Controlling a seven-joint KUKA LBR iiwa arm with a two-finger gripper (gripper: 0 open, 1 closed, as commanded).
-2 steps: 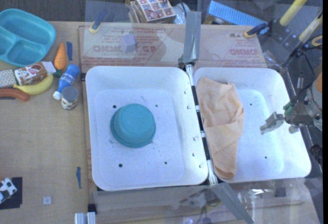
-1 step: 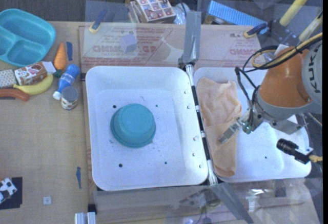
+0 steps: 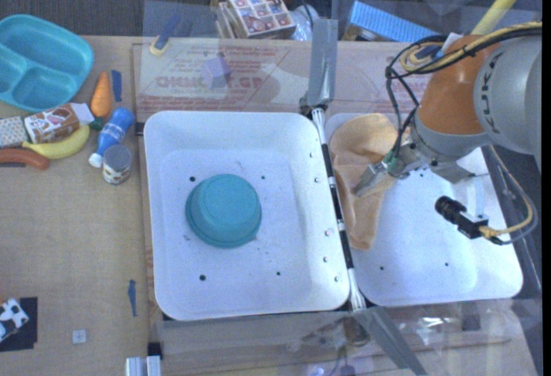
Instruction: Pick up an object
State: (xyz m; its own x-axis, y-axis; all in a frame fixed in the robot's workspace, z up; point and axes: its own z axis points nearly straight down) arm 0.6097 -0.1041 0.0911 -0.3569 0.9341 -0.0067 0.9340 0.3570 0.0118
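A tan cloth (image 3: 359, 215) lies crumpled along the left side of the right bin (image 3: 439, 267), bunched up against its left wall. My gripper (image 3: 368, 183) reaches in from the right and sits low on the middle of the cloth, touching or just above it. The grey arm with its orange band (image 3: 461, 99) hangs over the bin's upper right. In the left bin (image 3: 172, 280) a teal bowl (image 3: 224, 209) rests upside down, left of centre and well away from the gripper.
A black cable plug (image 3: 461, 218) hangs over the right bin. On the bench to the left lie a blue divided plate (image 3: 39, 60), a banana (image 3: 60, 144), a carrot (image 3: 102, 95), a small bottle (image 3: 112, 133) and a can (image 3: 117, 164). Boxes (image 3: 258, 11) stand behind the bins.
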